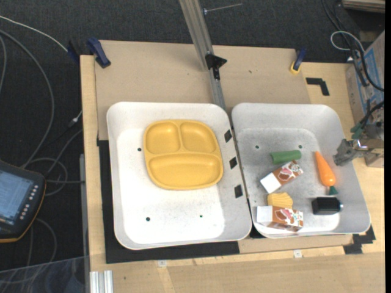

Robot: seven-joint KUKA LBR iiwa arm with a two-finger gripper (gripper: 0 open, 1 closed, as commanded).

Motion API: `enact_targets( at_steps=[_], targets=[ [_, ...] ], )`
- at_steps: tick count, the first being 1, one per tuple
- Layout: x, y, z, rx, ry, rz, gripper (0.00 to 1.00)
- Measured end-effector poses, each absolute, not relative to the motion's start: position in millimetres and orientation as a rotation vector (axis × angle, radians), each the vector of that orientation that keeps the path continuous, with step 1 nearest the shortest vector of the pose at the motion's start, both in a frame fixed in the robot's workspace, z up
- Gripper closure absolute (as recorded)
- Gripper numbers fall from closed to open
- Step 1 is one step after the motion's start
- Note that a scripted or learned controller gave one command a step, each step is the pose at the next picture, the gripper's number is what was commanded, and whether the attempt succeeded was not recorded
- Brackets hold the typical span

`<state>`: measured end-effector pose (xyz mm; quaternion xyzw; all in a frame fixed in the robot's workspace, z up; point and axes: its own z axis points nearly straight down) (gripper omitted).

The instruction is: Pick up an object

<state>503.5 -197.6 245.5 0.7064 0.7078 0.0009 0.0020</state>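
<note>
the hand [346,151], grip state impossible to tell, sits just right of the carrot [325,168]; better to descend squarely over it, closing across its narrow width.

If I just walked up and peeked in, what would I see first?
Probably the big yellow plastic plate with three compartments, sitting alone in the left white bin. Next, the bright orange toy carrot among the small toys in the right white bin, with the grey gripper at that bin's right edge.
</note>
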Motion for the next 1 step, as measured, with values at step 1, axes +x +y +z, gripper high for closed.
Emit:
enact_targets(
  at_steps=[1],
  targets=[
    [511.9, -145.5, 254.8, 2.211, 2.228, 0.006, 1.0]
  ],
)
